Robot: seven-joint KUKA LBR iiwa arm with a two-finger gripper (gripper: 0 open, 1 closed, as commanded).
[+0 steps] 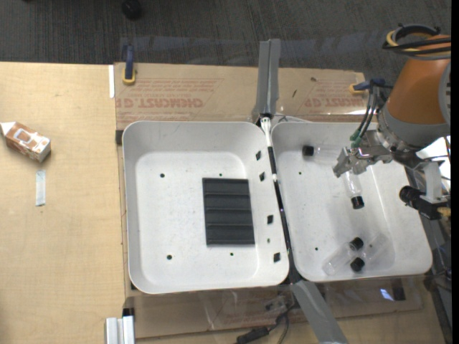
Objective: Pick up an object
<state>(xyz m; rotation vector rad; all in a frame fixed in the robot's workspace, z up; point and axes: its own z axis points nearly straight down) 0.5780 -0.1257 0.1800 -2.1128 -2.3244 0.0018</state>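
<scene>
Camera view looks down on two white bins: the left bin (143,213) has a black ribbed pad (229,211) lying flat in the middle, and the right bin (405,260) has a few clear little bottles with black caps, two of them (355,253) huddled near the front edge plus a loose black cap (308,150) near the back. The gripper (353,165) sits over the right bin with a clear tube (354,190) hanging right under it, black cap pointing down, and it looks pinched between the fingers, though it's small and hard to be sure.
</scene>
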